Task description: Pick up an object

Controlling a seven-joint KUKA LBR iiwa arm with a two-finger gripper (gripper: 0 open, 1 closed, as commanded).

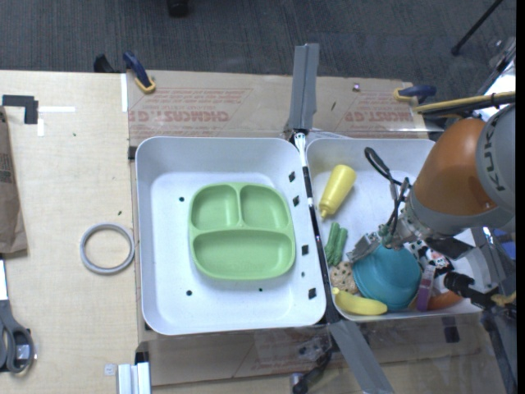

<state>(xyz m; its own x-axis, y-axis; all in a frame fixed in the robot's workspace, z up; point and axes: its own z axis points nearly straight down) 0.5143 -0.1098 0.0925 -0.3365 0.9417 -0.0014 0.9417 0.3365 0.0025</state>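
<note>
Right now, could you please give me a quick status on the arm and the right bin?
End effector low in right bin, at teal bowl. No grasp visible. Banana, green beans, yellow bottle crowd close.

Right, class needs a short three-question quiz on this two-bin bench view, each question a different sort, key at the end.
1. True or false: the green divided plate lies in the same bin as the yellow bottle.
2. Which thing is the gripper right above? A) the teal bowl B) the grey ring C) the blue clamp
3. Fill in: the banana lies at the ______ edge of the right bin.

Key: 1 false, the plate is in the left bin; 2 A; 3 near.
</note>
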